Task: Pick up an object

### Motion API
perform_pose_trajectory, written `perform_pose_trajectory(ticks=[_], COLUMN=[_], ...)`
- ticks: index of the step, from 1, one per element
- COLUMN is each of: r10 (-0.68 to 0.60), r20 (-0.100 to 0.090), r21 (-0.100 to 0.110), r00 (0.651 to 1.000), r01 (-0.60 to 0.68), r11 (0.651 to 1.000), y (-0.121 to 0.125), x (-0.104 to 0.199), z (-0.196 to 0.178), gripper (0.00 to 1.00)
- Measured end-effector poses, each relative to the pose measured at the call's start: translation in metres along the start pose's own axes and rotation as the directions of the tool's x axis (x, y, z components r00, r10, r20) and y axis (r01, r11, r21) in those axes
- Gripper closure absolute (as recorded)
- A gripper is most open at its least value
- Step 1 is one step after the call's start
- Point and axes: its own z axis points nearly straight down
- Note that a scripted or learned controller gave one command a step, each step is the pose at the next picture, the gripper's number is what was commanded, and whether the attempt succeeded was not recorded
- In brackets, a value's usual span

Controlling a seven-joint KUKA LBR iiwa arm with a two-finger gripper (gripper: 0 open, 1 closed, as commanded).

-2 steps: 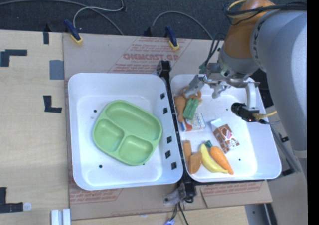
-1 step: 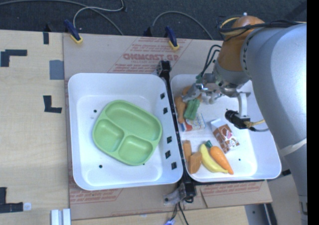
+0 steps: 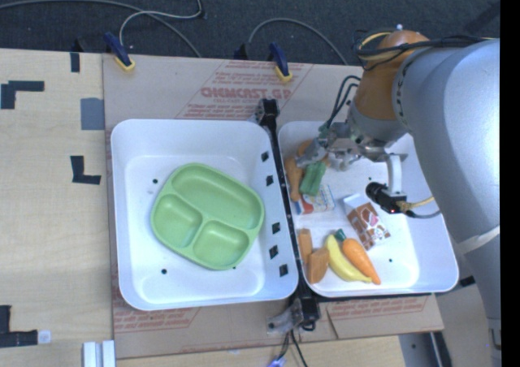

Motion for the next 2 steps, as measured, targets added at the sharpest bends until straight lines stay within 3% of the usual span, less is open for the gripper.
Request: perform_pose_trajectory(ticks=[1, 2], r10=[-0.002, 0.000], r20=[-0.004, 0.004], r21=[0.002, 0.001], r00=[1.000, 1.000], r01=[0.002, 0.000], r11=[1.000, 1.000], y=[0.0002, -0.0002], x=[0.0028, -0.0018], z=[-0.0088, -0.0094], gripper=[1.00, 0.00])
